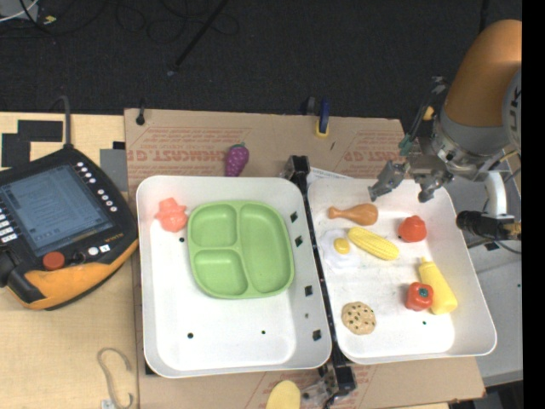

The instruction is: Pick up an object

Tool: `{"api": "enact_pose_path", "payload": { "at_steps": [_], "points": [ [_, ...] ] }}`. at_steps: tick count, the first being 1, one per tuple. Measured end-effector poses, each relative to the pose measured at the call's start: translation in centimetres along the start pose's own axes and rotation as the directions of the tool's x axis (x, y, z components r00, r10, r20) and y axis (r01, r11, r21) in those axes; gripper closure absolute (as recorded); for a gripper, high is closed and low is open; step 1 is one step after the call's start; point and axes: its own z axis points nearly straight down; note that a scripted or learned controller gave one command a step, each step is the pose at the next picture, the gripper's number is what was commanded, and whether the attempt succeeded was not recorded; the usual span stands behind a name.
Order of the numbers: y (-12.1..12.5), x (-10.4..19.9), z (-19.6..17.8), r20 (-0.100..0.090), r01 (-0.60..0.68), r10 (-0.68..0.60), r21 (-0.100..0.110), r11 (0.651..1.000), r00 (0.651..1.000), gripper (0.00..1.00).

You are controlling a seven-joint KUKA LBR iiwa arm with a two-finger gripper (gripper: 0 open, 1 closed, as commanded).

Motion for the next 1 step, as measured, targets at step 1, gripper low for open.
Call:
{"api": "enact_pose_path", "payload": {
  "at_steps": [1],
  "points": [
    [0.2, 0.0, -0.86, 0.002, 0.002, -0.002, -0.014, 1.0, 1.0, 0.0]
  ]
}}
